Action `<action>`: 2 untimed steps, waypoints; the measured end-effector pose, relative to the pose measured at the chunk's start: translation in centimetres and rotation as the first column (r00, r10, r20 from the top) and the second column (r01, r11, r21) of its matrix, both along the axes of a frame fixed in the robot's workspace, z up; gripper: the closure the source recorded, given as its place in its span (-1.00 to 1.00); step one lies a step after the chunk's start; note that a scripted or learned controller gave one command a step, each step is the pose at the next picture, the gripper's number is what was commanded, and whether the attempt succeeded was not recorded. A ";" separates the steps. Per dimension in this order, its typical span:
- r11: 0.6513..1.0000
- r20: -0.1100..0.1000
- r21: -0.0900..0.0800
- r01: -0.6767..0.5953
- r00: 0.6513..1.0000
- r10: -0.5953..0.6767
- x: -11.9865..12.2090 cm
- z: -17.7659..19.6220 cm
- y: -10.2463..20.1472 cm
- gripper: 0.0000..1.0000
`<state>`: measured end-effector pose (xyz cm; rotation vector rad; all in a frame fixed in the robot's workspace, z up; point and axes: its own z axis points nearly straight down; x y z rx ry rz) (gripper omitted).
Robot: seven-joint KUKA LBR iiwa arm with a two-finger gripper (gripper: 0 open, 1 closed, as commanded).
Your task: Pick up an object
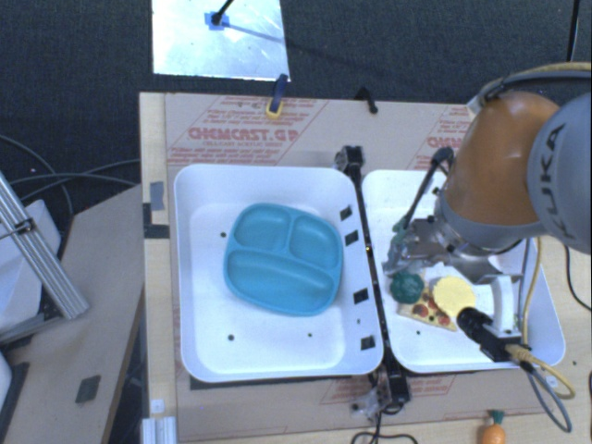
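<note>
- From where I stand, the pincer (403, 259) hangs low in the right bin (393, 192), centre-right of the frame, just above a dark teal ball (405, 289).
- The ball lies near that bin's left wall. A yellow disc (454, 294) sits just to its right and a toy pizza slice (427, 314) just below. I cannot tell whether the three touch.
- The step in hand looks like the descent onto one of these, with the ball the likeliest target.
- To do it well, I would have it come straight down over the ball's middle, since a round thing squirts sideways under an off-centre squeeze.
- The grasp should also stay clear of the disc and slice, and of the bin wall close by on the left.
- I cannot tell whether the pincer is released or clenched, and nothing looks lifted off the bin floor.
- The arm (504, 165) enters from the right edge, its orange band bulging over the bin's upper right, the wrist bent down and leftward.
- The blue divided plate (282, 257) in the left bin (190, 248) lies well apart, and it looks too broad and flat for an easy grasp.
</note>
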<state>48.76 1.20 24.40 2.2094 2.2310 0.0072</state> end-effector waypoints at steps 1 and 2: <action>1.000 -0.007 0.000 -0.001 1.000 0.001 1.7 -4.8 6.8 1.00; 1.000 0.000 -0.004 0.015 1.000 -0.015 -0.1 -0.8 -0.5 1.00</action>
